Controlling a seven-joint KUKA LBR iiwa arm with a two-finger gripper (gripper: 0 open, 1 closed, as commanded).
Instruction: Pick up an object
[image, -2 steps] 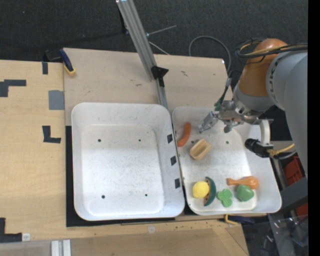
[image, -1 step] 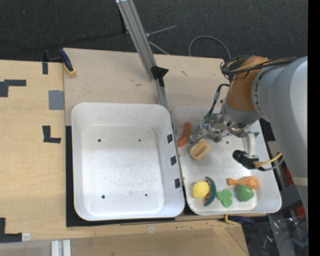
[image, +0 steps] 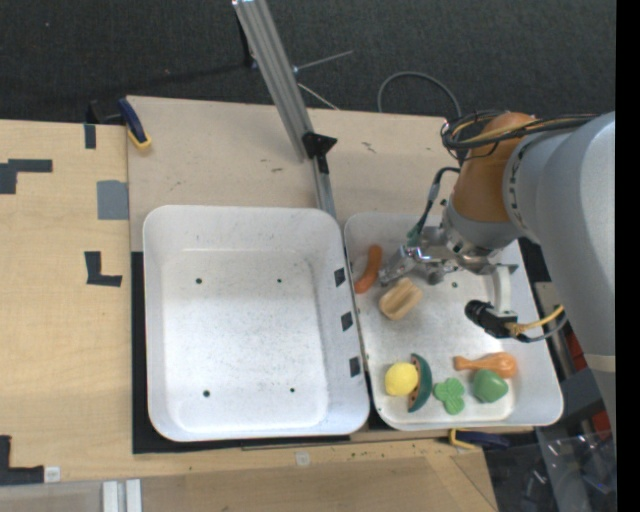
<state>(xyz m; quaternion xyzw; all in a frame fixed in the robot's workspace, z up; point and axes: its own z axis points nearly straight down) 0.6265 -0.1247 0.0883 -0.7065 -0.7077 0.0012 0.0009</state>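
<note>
My gripper (image: 408, 271) hangs low over the upper left part of the right bin (image: 545, 400). Just below it lies a tan bread-like piece (image: 398, 300), touching or nearly touching the gripper's tip. An orange sausage-shaped piece (image: 368, 268) lies to the gripper's left, by the bin wall. Nothing can be seen held in the gripper.
At the right bin's near end lie a yellow lemon (image: 401, 379), a dark green curved piece (image: 423, 384), a small green piece (image: 451, 395), a green pepper (image: 489, 386) and an orange drumstick (image: 486, 364). The left bin (image: 160, 300) stands alongside. A metal pole (image: 285, 90) slants in at the back.
</note>
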